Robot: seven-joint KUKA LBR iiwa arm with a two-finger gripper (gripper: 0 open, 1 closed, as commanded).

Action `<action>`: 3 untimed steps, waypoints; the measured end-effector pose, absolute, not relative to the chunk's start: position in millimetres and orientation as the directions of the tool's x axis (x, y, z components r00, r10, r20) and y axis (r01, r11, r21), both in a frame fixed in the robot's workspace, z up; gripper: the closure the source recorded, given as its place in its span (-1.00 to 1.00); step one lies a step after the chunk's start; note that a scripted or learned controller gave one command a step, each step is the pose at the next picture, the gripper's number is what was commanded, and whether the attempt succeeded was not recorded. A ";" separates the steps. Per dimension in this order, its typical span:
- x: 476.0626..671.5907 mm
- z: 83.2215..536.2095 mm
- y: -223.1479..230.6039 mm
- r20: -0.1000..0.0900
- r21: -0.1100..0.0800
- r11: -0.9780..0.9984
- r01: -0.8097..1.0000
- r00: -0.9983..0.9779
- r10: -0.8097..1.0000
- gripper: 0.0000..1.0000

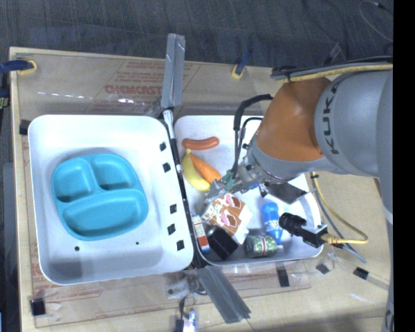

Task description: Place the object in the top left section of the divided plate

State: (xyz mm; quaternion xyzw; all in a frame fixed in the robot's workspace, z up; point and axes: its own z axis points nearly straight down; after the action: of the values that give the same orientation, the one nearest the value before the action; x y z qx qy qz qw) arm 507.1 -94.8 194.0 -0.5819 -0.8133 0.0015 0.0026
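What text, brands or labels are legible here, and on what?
"KUKA", partly cut off, on the grey arm.
Red lettering on the bench's sheet: too faint to read.
Print on the snack packet, green can and blue bottle: too small to read.

There's the arm (353,123), a fat rounded grey casing with "KUKA" lettered in dark capitals along its side. A broad orange band (290,120) wraps the section above the wrist. A black cable (245,113) loops off its left edge, and a yellow cable (332,216) trails below.
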 end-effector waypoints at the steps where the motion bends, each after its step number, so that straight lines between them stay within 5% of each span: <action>1: 476.8 188.8 27.6 0.002 -0.007 0.420 0.908 -0.420 0.908 1.00; 2: 574.7 331.6 9.0 0.000 -0.003 0.529 0.849 -0.529 0.849 1.00; 3: 543.7 309.6 57.2 0.001 -0.007 0.507 0.862 -0.507 0.862 1.00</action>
State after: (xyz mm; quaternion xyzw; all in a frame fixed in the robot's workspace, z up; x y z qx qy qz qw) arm 543.7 57.2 309.6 -0.4962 -0.8682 0.0026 0.0024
